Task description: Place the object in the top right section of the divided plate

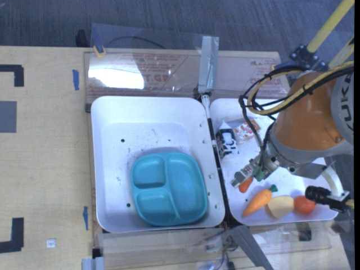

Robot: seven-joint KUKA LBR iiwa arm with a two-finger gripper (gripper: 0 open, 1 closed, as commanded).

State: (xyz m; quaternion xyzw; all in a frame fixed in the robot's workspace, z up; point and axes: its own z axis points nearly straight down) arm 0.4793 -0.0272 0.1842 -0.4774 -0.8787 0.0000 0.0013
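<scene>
- You have the divided plate (pixel 167 194), teal with three sections, lying in the left bin (pixel 107 151), toward its near edge; nothing lies in any of its sections.
- Your arm (pixel 306 120) reaches in over the right bin (pixel 225 108), its orange band sitting above the wrist; black and yellow cables loop over it.
- The gripper (pixel 246 179) hangs low over the middle of the right bin; something small and orange-red (pixel 244 185) shows at its tip, but you cannot tell whether the fingers are closed on it or merely over it.
- Just beside the gripper, toward the near rim, a toy carrot (pixel 259 201) lies tilted; a pale yellowish piece (pixel 280 206) touches its right end; a red-orange round piece (pixel 304 205) sits just beyond that.
- A small printed packet (pixel 227 140) lies near the bin's left wall.
</scene>
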